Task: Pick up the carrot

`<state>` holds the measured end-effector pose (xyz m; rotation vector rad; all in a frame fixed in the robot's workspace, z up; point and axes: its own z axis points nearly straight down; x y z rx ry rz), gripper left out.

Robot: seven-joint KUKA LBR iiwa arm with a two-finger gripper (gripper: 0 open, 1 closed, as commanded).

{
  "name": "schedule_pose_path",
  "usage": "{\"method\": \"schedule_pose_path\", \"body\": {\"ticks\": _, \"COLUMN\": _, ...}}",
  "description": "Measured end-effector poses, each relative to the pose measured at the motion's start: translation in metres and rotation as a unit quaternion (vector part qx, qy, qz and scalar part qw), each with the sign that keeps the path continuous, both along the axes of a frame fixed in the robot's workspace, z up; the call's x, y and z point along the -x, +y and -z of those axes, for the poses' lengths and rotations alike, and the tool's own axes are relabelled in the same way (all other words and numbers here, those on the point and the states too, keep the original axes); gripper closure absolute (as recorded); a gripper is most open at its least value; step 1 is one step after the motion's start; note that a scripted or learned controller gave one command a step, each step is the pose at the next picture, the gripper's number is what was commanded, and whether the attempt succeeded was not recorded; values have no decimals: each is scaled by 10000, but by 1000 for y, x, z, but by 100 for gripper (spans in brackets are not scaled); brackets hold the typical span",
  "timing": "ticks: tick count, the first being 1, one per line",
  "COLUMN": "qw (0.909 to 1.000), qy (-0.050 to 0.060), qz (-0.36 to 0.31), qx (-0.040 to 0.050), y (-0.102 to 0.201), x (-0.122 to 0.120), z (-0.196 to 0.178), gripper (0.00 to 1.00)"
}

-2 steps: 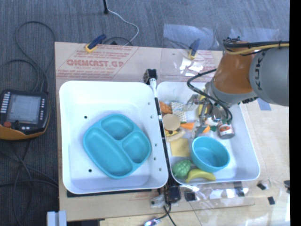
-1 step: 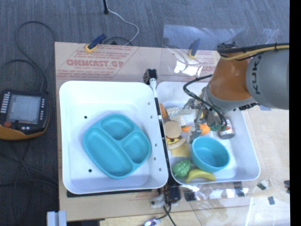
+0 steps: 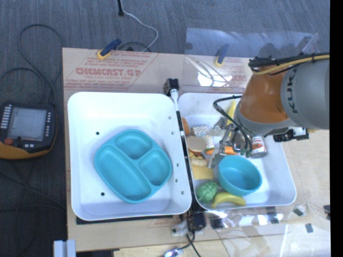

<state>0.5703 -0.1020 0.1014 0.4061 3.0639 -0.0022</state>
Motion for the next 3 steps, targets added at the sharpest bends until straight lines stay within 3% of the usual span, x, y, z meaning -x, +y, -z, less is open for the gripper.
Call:
{"method": "schedule_pose_path", "body": {"ticks": 1, "qw": 9971, "qy": 147, "qz": 751, "qx": -47, "y": -7, "x": 13, "z": 9, "gripper": 0}}
{"method": "schedule_pose_path", "body": {"ticks": 2, "qw": 9506, "qy": 153, "qz": 3097, "qx": -118, "y": -4, "x": 5, "z": 10, "gripper": 0}}
{"method": "schedule_pose_path", "body": {"ticks": 3, "qw": 9381, "qy": 129, "qz": 3457, "qx": -137, "y": -31, "x": 34, "z": 9, "gripper": 0}}
